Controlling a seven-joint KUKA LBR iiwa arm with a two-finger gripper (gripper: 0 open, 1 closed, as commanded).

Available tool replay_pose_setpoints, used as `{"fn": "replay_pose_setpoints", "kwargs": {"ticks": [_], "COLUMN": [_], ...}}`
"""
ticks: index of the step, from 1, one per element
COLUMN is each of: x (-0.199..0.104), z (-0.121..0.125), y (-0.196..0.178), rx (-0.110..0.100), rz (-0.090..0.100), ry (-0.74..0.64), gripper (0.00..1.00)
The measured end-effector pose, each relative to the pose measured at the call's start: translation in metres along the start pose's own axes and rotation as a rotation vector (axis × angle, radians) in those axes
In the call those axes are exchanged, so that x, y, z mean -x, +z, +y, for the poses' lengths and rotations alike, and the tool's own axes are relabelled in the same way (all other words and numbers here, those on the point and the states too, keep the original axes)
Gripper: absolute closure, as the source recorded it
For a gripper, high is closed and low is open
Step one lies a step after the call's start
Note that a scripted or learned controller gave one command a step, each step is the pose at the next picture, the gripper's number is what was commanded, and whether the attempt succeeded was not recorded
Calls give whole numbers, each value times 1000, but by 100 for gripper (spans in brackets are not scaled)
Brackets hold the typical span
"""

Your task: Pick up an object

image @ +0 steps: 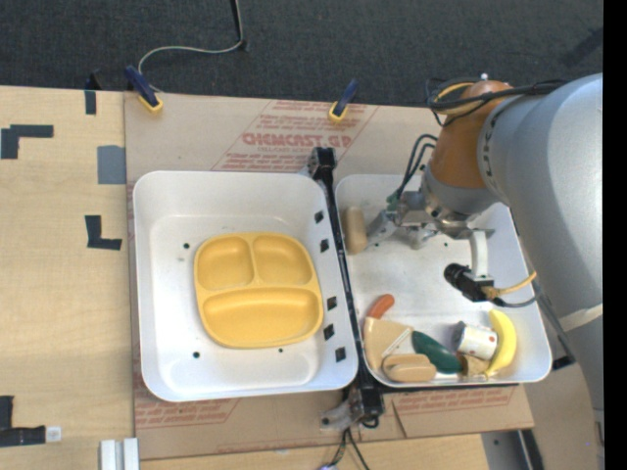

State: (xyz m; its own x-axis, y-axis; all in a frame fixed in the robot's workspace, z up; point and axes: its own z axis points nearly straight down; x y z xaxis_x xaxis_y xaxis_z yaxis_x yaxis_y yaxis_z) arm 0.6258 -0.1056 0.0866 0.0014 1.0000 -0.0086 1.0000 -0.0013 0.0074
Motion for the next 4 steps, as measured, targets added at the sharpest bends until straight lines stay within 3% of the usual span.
{"fn": "replay_pose_setpoints", "kwargs": {"ticks": [2,3,4], "x": [-5,-5,-6], "z": [-116,-115,-115], "y": [-1,-10,-19], "rx": [-2,-1,-2], "rz": [7,6,7], "ry": [-1,-1,-2], "gripper": [0,100,100]}}
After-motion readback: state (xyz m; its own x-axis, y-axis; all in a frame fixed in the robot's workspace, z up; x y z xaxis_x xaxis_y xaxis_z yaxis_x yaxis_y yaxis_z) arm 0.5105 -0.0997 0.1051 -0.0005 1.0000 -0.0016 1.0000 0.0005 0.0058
